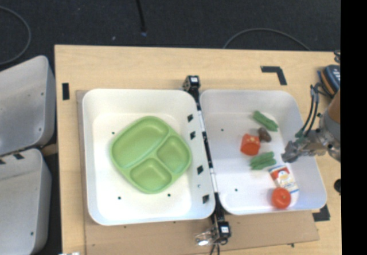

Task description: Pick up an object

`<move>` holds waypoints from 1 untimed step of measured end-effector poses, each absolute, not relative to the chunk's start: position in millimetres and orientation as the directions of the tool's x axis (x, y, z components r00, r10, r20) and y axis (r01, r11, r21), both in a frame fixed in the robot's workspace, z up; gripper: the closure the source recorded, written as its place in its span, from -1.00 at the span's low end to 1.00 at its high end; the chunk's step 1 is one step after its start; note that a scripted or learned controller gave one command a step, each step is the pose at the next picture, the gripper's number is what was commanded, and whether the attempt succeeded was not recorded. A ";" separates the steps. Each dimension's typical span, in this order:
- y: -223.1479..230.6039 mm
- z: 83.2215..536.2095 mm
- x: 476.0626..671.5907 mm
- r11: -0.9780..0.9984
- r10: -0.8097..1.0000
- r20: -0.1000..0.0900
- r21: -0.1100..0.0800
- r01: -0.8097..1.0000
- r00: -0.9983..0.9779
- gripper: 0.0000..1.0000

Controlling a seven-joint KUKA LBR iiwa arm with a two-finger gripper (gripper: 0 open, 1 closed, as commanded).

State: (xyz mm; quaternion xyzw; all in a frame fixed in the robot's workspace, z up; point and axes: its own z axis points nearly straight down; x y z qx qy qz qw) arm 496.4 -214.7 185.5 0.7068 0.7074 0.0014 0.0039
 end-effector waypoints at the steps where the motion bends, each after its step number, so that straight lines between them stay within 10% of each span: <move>1: -207.3 236.3 493.6 0.004 1.000 -0.003 0.007 1.000 -0.004 1.00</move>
